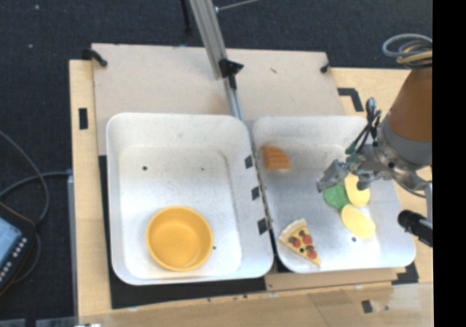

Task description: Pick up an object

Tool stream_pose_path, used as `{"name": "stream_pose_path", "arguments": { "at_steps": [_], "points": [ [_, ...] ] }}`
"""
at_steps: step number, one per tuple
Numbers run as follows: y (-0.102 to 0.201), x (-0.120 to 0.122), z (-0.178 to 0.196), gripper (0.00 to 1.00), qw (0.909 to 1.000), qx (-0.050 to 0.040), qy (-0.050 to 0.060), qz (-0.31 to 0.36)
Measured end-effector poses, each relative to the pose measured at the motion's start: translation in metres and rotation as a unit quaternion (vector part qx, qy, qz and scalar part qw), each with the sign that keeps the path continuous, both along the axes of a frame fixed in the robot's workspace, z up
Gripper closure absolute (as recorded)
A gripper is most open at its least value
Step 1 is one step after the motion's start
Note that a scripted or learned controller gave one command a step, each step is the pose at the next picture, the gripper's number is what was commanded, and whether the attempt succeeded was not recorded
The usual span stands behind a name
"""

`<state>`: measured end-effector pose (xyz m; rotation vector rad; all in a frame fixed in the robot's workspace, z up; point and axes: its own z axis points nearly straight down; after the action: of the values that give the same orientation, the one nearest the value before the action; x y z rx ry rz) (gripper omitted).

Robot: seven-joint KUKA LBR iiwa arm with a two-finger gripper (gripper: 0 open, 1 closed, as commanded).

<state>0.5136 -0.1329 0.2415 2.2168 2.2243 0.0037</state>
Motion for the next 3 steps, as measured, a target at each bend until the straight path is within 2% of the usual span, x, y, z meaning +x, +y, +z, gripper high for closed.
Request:
{"name": "stream_pose_path", "arguments": {
  "at_steps": [1,3],
  "points": [
    [0.0,0.0,0.0,0.0,1.0,0.0,0.0,-0.001],
    [0.008,0.005,-0.108,0.0,1.0,-0.0005,0.001,-0.003]
  ]
}}
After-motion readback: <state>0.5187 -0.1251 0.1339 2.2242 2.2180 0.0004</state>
